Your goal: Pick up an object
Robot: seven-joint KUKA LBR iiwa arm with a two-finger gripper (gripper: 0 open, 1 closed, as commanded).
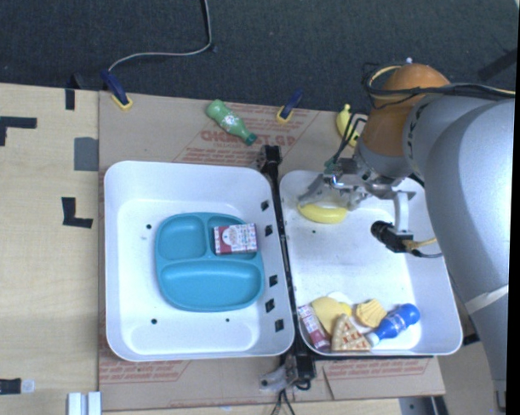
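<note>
over the right bin (428,276), gripper (333,190) perhaps straddles a banana (324,214), jaws spread; labels unreadable.

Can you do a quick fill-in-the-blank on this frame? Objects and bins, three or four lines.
1. The blue tray lies in the ____ bin.
2. The small red-and-white carton rests on the ____.
3. The gripper is just above a ____ object in the right bin.
4. The ____ bottle lies outside both bins.

Missing words: left; blue tray; yellow; green
</note>
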